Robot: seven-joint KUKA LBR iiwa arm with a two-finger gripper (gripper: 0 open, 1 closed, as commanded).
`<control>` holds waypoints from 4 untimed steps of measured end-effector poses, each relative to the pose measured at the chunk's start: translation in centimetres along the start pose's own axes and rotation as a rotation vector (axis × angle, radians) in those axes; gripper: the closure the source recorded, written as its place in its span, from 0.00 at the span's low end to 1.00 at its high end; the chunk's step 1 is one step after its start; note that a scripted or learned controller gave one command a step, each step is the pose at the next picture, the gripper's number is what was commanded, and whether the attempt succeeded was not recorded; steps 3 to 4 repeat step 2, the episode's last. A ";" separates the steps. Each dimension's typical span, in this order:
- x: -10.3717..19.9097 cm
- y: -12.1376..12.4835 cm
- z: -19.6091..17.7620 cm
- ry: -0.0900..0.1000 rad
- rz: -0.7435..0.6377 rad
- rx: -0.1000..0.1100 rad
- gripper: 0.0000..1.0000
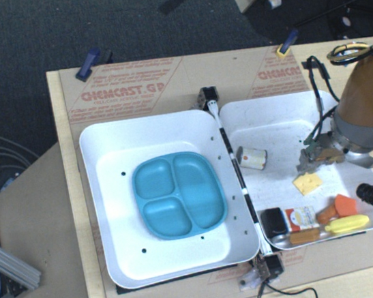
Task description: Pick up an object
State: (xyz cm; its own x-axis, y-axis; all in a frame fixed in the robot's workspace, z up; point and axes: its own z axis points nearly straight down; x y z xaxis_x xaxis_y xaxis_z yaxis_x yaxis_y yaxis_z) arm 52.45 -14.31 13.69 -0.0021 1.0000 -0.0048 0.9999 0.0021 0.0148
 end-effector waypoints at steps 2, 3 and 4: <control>0.0 0.0 -1.0 0.000 -0.001 -0.001 0.00; 0.0 0.0 -1.0 0.000 -0.001 -0.001 0.00; 0.0 0.0 -1.0 0.000 -0.001 -0.001 0.00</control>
